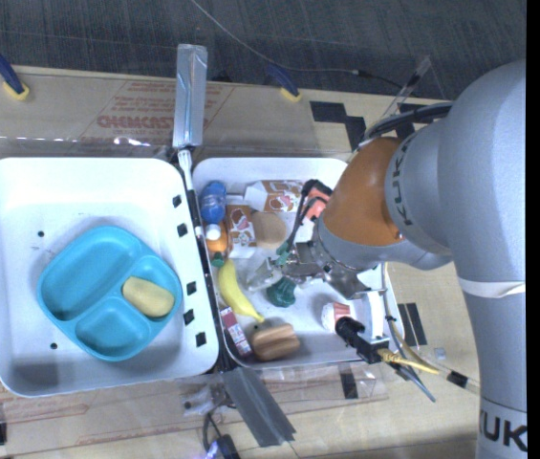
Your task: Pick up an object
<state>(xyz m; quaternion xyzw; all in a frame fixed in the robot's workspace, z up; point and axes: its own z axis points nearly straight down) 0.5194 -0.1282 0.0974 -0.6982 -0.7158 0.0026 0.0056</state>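
My gripper (287,264) reaches down into the right bin (396,328), with the grey arm and its orange band (365,204) covering much of that bin. Just below the gripper lies a small teal object (282,294). To its left is a yellow banana (236,295), and a brown hot-dog bun (274,340) lies near the front wall. A blue bottle (212,201), an orange item (216,241), printed packets (274,199) and a red-and-white can (334,314) also lie in this bin. I see nothing held in the gripper.
The left bin (21,189) holds a blue divided plate (88,290) with a yellow rounded item (148,296) on it. A metal post (189,94) stands at the back between the bins. Cables and clips (413,360) lie on the bench at the front right.
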